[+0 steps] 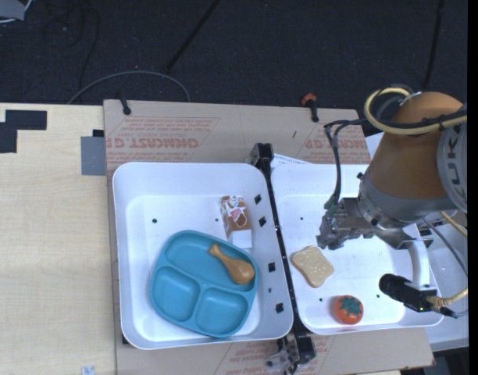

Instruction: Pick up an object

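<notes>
Toast slice (pixel 312 266) is your nearest candidate: it lies flat on the floor of the right bin (pixel 301 186), towards that bin's near-left part. Your gripper (pixel 329 234) hangs just above and beside it, up and to the right of the bread, and nothing sits between its fingers. You can't tell from this angle whether they're spread or closed, as the dark wrist hardware blurs them together. Look a little nearer the camera and you've got a tomato (pixel 347 309), red with a green top, resting by the right bin's front wall, apart from the toast. Above all that, the arm (pixel 415 158) comes in from the right, its orange band bulking over the bin's far-right part.

Now swing across the black divider to the left bin (pixel 133 209). You've got a blue sectioned plate (pixel 196 291) lying in its near half, with a drumstick (pixel 233 264) across the plate's upper right compartment. Just beyond the plate's far edge sits a small brown-and-white packet (pixel 236 213).
</notes>
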Available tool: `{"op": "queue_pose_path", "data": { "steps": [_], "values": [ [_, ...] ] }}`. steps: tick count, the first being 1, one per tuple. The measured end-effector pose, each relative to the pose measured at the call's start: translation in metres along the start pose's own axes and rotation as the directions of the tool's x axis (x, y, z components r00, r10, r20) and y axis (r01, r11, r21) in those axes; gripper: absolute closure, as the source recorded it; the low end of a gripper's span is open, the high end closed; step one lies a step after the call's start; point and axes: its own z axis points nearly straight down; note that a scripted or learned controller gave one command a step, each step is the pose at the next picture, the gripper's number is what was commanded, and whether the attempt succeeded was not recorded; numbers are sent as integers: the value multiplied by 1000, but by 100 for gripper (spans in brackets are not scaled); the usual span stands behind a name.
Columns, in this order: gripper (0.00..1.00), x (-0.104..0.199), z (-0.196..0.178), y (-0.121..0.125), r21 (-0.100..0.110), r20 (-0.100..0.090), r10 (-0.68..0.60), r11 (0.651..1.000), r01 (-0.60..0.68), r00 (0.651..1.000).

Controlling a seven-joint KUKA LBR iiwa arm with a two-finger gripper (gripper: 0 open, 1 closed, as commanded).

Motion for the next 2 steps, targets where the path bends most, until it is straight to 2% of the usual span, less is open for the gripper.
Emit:
{"op": "queue_pose_path", "data": {
  "steps": [1, 2],
  "values": [
    [100, 53, 14, -3, 1, 0, 0, 1000, 0, 1000],
    [100, 115, 13, -11, 0, 0, -2, 1000, 2, 1000]
  ]
}}
